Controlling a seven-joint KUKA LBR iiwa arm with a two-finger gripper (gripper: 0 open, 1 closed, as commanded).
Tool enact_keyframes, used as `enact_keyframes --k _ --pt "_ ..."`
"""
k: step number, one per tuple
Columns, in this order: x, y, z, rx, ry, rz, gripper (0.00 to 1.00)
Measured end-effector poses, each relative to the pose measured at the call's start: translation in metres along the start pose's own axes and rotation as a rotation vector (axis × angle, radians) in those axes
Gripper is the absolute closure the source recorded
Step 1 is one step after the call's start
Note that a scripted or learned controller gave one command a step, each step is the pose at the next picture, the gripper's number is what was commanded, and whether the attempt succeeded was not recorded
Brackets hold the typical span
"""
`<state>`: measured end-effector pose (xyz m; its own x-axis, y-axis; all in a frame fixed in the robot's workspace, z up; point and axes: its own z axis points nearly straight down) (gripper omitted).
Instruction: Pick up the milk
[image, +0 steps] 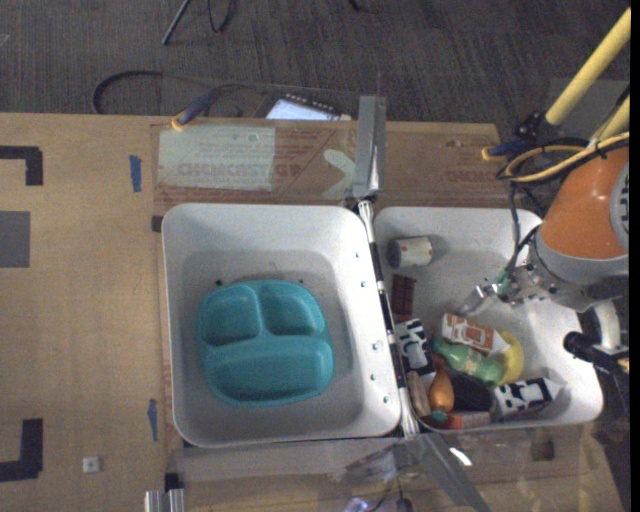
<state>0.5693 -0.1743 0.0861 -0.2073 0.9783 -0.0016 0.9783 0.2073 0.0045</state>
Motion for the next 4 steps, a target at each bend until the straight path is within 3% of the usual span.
enact_keyframes --k 1,2,3,4 --pt "0.059 -0.006 -0.001 0.001 0.003 0.311 0.0" --pt "0.058 -0.004 -0.011 -0.003 0.002 0.314 1.0" --pt "0.137 -0.049 -0.099 0.004 0.001 0.168 1.0" --pt "0.219 -0.022 -0.098 0.004 0.001 0.271 1.0"
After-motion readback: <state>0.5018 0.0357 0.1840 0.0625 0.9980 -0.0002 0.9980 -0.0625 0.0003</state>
